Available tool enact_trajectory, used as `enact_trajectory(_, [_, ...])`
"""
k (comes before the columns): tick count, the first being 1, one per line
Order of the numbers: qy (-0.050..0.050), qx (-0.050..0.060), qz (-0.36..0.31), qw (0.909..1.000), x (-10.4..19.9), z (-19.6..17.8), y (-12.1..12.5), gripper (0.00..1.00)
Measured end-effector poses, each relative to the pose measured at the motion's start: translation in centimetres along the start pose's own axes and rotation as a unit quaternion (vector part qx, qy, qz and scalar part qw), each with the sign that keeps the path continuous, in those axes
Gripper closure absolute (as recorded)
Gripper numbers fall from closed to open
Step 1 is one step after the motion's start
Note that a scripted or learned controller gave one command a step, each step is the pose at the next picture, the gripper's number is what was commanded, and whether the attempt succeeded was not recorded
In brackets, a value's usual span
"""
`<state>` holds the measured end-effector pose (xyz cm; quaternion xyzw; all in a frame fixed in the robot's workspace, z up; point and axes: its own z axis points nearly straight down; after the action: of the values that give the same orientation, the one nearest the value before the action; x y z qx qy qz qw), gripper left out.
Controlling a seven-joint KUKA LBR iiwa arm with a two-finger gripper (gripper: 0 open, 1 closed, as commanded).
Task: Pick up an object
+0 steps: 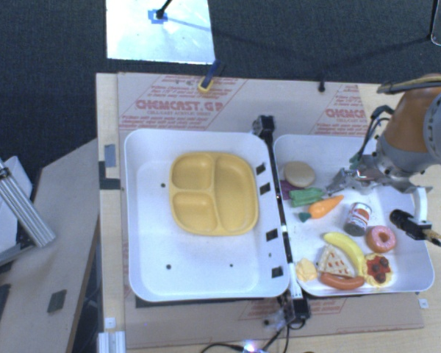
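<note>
Nearest the bench's front edge, the right bin (pixel 423 274) carries its crowded end: a sandwich wedge (pixel 336 259), a sausage (pixel 341 281), a cheese piece (pixel 306 270) and a small strawberry tart (pixel 379 268) packed into the front corners, with a banana (pixel 346 246) just behind them. This clustering leaves little finger room there.

Mid-bin stand a pink donut (pixel 382 238) and a small can (pixel 359 218), close together.

Further back lie a carrot (pixel 324 207), a green vegetable (pixel 306 195) touching it, and a round bun (pixel 299 173) toward the far left corner.

The tool (pixel 347 178) sits low over the bin's far half, just beyond the carrot's tip, apparently lined up on that item as the likely pick. Nothing is visible between its fingers; how far apart they stand I cannot tell.

The left bin (pixel 143 271) holds 1 yellow divided plate (pixel 212 193), well clear of the arm.
</note>
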<state>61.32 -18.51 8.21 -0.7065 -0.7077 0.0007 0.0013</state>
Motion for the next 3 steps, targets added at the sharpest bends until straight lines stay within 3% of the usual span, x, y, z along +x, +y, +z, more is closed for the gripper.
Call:
enact_trajectory(1, [-0.001, -0.003, 0.000, 1.0000, -0.1, -1.4, 0.2, 1.00])
enact_trajectory(3, [-0.002, -0.006, -0.002, 1.0000, -1.1, -13.2, 1.8, 1.00])
